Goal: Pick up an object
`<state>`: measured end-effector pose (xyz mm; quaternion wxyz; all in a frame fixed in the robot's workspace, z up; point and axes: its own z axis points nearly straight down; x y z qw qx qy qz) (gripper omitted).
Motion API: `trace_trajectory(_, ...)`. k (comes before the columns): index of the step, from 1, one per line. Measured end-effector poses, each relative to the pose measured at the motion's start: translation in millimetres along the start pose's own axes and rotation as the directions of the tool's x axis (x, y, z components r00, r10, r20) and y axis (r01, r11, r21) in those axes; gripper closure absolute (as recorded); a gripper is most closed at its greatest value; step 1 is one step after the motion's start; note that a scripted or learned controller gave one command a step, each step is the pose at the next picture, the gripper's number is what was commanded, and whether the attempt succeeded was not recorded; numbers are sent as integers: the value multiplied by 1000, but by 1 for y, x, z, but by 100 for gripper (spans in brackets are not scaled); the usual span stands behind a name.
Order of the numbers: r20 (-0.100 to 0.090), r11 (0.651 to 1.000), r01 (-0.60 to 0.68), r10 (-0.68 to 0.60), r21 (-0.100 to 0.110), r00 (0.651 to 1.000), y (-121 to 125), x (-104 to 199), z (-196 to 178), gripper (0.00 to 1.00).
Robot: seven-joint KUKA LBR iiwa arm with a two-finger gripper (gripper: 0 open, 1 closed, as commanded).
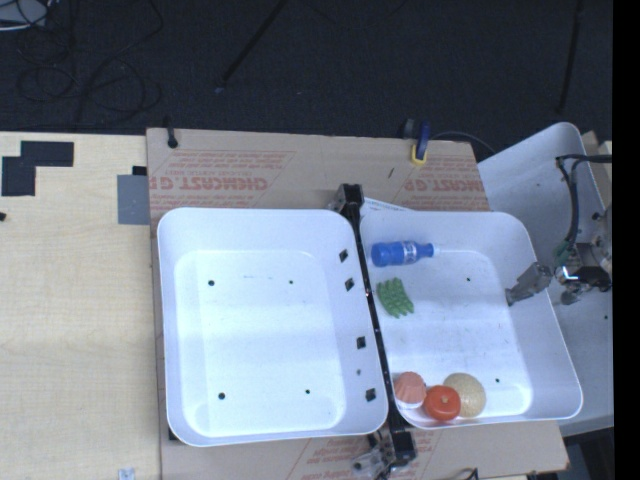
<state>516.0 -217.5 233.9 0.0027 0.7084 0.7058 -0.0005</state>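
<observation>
The right bin [545,363] holds a blue bottle [401,253] lying on its side near the back wall. A green ridged piece [394,297] lies just in front of the bottle. In the front corner three small things cluster together: a pink and white round piece [409,388], a red round one [442,402] and a beige ball [466,392]. My gripper [527,285] hovers over the bin's right edge, well to the right of the bottle and behind the cluster. Nothing shows in it.
The left bin [260,328] sits beside the right one, and a black bracket strip [365,308] runs between them. Both rest on cardboard [260,173]. A yellow and blue clamp [420,146] stands at the back. Cables [575,198] hang at the right.
</observation>
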Motion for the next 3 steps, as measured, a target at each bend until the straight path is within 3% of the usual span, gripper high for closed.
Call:
trace_trajectory(1,-8,1000,3,-2,10,1000,-29,5,56,0)
trace_trajectory(2,-6,1000,3,-3,6,1000,-28,4,53,0)
trace_trajectory(3,-7,1000,4,-4,7,1000,-28,4,44,100)
